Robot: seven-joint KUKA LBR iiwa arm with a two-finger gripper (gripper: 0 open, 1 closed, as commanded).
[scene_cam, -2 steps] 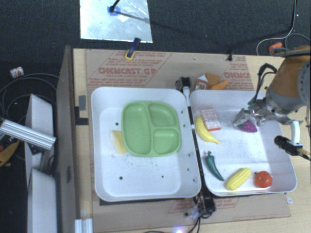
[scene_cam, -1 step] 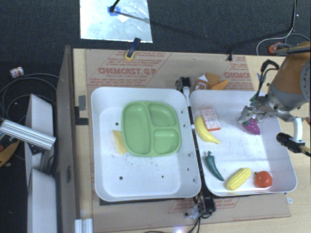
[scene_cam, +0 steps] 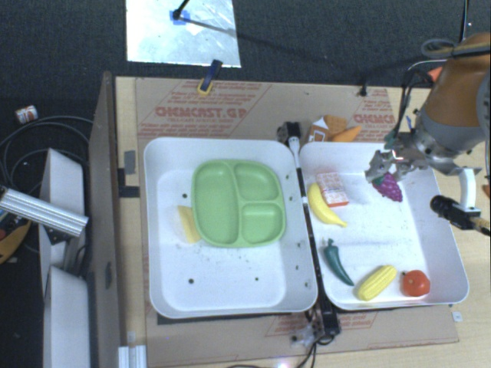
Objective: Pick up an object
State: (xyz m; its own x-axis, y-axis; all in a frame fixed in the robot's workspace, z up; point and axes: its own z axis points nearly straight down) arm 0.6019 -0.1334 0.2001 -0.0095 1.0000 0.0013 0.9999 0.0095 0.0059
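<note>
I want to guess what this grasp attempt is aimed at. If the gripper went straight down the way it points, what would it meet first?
Most likely the purple grapes in the right bin: the gripper sits right over them. Height is hard to judge here, so it may already touch them.

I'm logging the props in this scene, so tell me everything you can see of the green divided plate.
The green divided plate is a pale green, rounded-square dish that looks like matte plastic, moulded into three compartments: one tall one on the camera view's left and two smaller ones stacked on the right. It lies flat and upright in the left white bin. A yellow item sits against its left edge, partly tucked under it.
</note>
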